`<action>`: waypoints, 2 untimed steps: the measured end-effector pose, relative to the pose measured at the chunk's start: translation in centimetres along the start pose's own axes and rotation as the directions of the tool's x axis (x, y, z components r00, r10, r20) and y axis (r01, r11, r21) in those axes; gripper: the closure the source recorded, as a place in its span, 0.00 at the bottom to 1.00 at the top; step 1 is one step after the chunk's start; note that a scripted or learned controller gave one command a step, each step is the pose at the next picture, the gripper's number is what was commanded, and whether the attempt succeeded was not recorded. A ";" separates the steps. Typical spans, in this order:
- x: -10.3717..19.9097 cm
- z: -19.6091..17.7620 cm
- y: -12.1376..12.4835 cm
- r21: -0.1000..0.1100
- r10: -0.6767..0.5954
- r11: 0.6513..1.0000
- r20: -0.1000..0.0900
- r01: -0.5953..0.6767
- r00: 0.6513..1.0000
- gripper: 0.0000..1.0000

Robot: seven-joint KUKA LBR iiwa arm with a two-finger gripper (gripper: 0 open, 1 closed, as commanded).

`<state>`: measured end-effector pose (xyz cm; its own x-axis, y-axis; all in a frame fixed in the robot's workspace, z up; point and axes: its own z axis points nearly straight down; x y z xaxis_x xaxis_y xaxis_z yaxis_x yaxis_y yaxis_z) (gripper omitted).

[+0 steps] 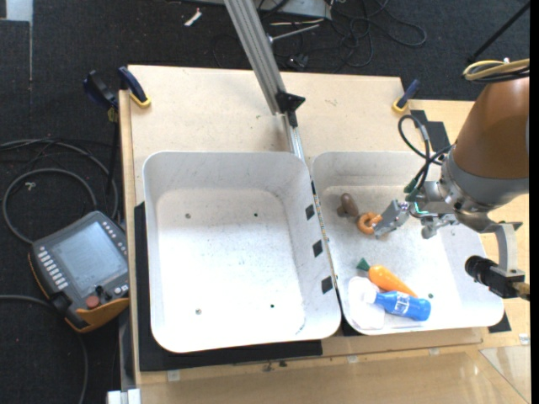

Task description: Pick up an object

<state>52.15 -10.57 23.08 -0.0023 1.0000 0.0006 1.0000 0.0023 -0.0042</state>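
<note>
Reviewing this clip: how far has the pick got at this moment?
Done: the arm has reached into the right bin, and its tool sits low beside the orange ring and brown piece. In hand: nothing visibly gripped or lifted. Left: grasp and raise an object; the carrot, blue bottle and white item lie untouched near the front.
</note>
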 end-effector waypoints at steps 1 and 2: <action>0.0 -0.2 0.1 -0.004 0.002 1.000 0.000 -0.002 1.000 0.00; -0.5 4.3 -0.3 0.001 0.004 1.000 0.000 -0.004 1.000 0.00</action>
<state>51.88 -11.11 18.74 0.0016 1.0000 0.0002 1.0000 -0.0016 -0.0048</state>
